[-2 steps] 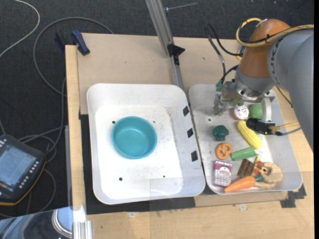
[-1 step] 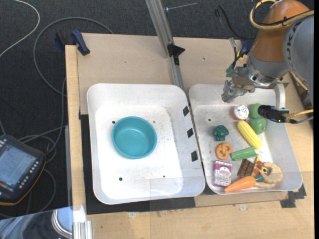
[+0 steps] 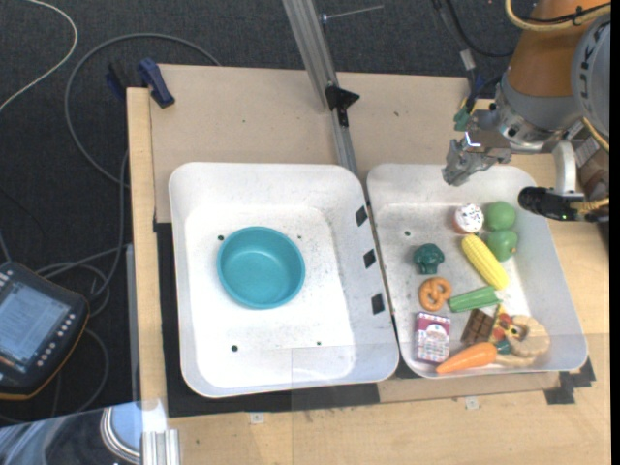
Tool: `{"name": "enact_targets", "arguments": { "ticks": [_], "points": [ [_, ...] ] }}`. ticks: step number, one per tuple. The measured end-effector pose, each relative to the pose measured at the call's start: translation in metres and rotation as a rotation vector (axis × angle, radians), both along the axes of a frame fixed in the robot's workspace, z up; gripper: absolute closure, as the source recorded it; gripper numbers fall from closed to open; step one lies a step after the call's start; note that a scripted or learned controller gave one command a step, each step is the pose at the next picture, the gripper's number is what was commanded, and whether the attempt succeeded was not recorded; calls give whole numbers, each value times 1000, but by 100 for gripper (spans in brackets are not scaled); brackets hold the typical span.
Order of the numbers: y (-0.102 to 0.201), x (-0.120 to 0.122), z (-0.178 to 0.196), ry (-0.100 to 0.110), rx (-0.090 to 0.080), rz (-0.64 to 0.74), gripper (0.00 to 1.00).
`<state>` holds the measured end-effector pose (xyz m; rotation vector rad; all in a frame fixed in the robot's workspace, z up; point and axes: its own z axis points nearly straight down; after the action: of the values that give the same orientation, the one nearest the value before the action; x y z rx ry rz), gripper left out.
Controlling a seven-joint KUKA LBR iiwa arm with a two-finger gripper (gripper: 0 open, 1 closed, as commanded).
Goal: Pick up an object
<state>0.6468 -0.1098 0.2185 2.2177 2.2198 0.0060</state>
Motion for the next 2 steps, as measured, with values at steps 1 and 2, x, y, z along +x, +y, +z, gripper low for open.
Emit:
{"name": "enact_targets", "arguments": {
  "ticks": [1,2],
  "points": [
    [1,2,30,0,0,1,100],
    [58,-18,35,22,7,5,100]
  ]
}}
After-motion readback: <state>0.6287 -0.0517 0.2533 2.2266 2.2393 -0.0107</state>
